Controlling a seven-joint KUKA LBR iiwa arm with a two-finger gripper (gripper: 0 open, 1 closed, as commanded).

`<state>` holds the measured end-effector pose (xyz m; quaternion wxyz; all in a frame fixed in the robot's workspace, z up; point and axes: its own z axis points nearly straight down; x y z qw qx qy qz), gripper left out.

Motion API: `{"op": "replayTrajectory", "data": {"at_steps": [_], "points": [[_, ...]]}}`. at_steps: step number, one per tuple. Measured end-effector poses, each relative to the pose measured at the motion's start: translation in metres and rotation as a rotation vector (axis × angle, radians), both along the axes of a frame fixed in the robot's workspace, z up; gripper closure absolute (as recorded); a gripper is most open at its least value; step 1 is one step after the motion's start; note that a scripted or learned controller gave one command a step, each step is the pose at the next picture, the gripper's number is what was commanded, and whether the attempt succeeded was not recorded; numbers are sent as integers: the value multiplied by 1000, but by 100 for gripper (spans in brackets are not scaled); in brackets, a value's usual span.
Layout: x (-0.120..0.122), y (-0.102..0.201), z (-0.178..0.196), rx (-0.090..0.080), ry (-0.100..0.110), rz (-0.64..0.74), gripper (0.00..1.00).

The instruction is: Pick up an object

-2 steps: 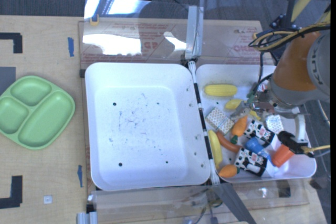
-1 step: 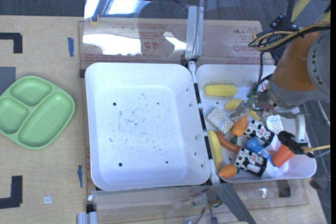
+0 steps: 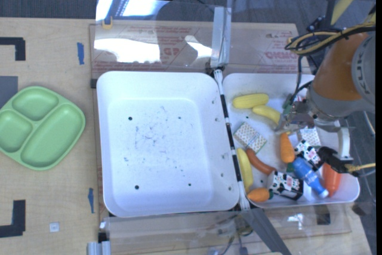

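Note:
The right bin (image 3: 352,193) holds a heap of toys. A yellow corn cob (image 3: 250,101) and a smaller yellow piece (image 3: 267,113) lie at its far side. Below them are a checkered block (image 3: 250,137), an orange carrot (image 3: 286,148), a red sausage (image 3: 260,163), a yellow banana (image 3: 243,165), a blue bottle (image 3: 310,175) and a black-and-white spotted toy (image 3: 286,186). My gripper (image 3: 289,121) hangs low over the bin's middle, just above the carrot and right of the smaller yellow piece. The wrist hides its tip.
The left bin (image 3: 161,140) is bare white with faint scuffs. A green divided plate (image 3: 39,126) lies on the bench at the far left. Clear plastic walls (image 3: 221,39) rise behind both bins. An orange toy (image 3: 258,194) lies at the right bin's near-left corner.

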<state>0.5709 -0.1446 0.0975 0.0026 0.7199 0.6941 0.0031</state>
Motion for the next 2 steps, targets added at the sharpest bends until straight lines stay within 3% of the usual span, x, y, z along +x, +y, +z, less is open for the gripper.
{"op": "replayTrajectory", "data": {"at_steps": [1, 2], "points": [[23, -27, -11, 9, 8, 16, 100], [6, -4, 103, -1, 7, -72, 100]]}}
